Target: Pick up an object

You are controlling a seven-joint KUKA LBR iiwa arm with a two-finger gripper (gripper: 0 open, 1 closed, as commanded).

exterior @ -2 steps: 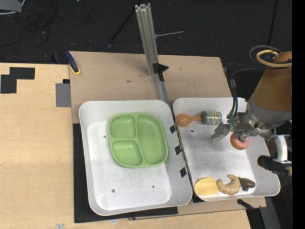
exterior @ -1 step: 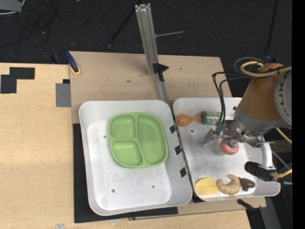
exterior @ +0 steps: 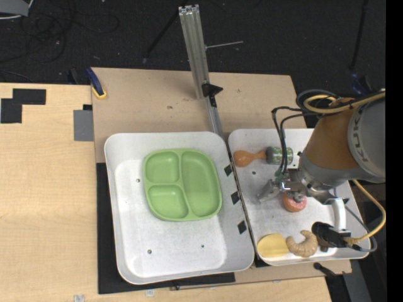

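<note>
The right bin [exterior: 267, 222] holds the candidate objects; the left bin [exterior: 126, 231] holds a green plate [exterior: 182, 184] at its middle. The end effector [exterior: 281, 190] stands over the middle of the right bin, toward its right edge; how far it is open cannot be told from this view, and nothing is visibly gripped. A red object [exterior: 294, 202] lies just beside the end effector on its near side, partly covered by the wrist; contact cannot be confirmed.

Judged target: the red object, being closest. It appears small, rounded and light; a rounded surface is likely to roll or slip out of a two-point grip, so take hold across its widest part, centred, with a vertical approach; whether it is soft or stiff cannot be told.

Alternatives: an orange object [exterior: 242, 158] at the far left corner; a yellow disc [exterior: 272, 246] at the near left corner; a tan curl [exterior: 303, 244] just beside the disc along the near edge, offering narrow sections for grasping.
</note>
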